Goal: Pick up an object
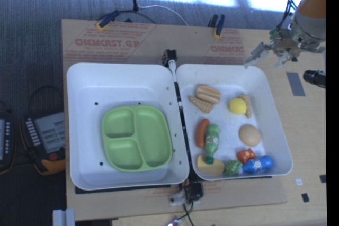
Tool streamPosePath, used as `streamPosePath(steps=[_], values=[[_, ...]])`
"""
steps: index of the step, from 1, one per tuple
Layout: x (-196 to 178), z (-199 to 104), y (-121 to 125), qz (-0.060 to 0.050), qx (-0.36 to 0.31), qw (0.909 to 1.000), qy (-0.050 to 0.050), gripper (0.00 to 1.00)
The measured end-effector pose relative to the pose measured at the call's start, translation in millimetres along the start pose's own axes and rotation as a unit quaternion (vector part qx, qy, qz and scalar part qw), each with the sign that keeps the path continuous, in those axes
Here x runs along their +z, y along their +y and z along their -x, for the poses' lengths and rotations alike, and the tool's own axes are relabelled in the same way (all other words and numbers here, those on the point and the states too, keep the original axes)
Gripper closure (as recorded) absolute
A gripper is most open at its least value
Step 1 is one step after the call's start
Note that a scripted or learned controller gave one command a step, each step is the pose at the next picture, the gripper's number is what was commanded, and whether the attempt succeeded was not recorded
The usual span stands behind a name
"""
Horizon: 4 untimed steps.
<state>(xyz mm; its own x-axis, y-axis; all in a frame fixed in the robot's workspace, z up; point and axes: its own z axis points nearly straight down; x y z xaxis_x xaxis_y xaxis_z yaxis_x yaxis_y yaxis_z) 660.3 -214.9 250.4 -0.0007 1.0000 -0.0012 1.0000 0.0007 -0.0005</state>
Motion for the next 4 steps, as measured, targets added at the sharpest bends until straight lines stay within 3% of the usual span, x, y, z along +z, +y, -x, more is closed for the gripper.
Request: streamPosePath(steps=[1, 2, 3, 4], values=[[139, -35, 7, -0.003, 0.061, 0.9981, 0.001, 0.0], [161, -19, -62, 0.006, -0.042, 0.9991, -0.003, 0.0], [161, -108, -56, 0.007, 0.024, 0.9997, -0.001, 0.0], [160, -110, -150, 0.007, 0.105, 0.9944, -0.002, 0.0]])
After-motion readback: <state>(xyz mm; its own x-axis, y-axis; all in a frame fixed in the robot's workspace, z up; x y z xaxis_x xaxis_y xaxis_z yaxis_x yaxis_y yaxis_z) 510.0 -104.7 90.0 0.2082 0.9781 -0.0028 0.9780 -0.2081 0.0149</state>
